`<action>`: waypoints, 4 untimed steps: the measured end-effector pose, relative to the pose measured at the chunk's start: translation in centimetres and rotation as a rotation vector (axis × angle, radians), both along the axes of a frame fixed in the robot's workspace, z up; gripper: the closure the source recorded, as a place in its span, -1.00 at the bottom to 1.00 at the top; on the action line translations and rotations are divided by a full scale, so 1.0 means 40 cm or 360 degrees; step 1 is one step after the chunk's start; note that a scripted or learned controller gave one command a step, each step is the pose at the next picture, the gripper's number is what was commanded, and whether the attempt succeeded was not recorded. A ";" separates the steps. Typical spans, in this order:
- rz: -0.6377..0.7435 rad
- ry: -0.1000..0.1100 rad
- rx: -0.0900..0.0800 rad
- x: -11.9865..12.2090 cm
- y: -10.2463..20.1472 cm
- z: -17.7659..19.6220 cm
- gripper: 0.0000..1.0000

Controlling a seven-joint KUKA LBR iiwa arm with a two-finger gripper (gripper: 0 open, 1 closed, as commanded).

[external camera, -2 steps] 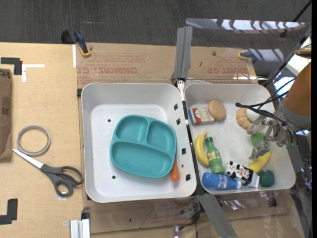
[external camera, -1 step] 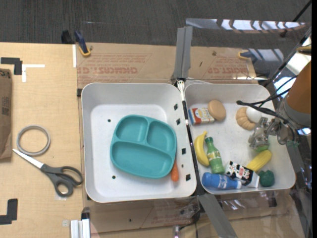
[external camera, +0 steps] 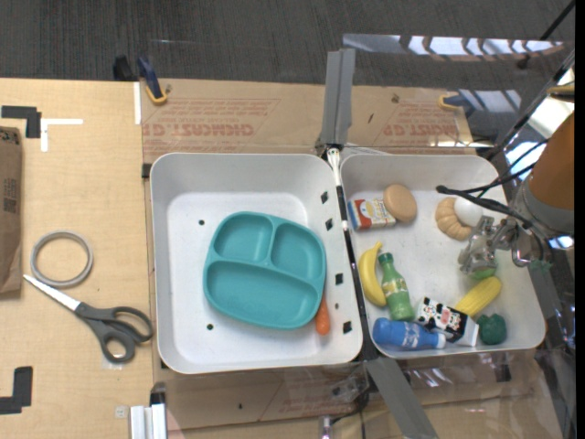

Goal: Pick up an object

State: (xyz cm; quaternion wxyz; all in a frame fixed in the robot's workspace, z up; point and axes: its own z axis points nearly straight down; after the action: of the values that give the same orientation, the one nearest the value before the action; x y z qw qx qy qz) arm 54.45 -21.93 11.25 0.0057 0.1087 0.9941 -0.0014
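Observation:
The right bin (external camera: 422, 165) holds several toy foods. Among them are a red-and-white carton (external camera: 370, 213), a tan bun (external camera: 399, 202), a croissant (external camera: 449, 217) and a white egg (external camera: 468, 210). A banana (external camera: 369, 276), a green bottle (external camera: 394, 288), a blue bottle (external camera: 402, 336), a cow-print carton (external camera: 445, 319), a yellow corn cob (external camera: 479, 294) and a green pepper (external camera: 493, 328) lie nearer the front. My gripper (external camera: 477, 256) is low over the bin's right side, just above the corn and right of the croissant. A small green piece (external camera: 484, 270) peeks out beneath it.
The left bin (external camera: 178, 199) bears a teal divided plate (external camera: 265, 271) and an orange carrot (external camera: 322, 319) by its right wall. Scissors (external camera: 101, 321) and a tape roll (external camera: 61, 257) lie on the bench at the left. Black cables (external camera: 475, 190) cross the right bin's far corner.

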 end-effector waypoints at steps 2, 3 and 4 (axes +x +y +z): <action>-0.0109 0.0010 0.0006 0.044 0.048 -0.049 -1.00; -0.0204 0.0014 0.0007 -0.048 0.021 -0.051 -1.00; -0.0175 0.0008 0.0007 0.149 0.021 -0.048 -1.00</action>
State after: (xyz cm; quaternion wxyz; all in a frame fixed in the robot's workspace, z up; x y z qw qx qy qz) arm 60.43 -21.09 9.32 0.0029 0.1631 0.9866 0.0000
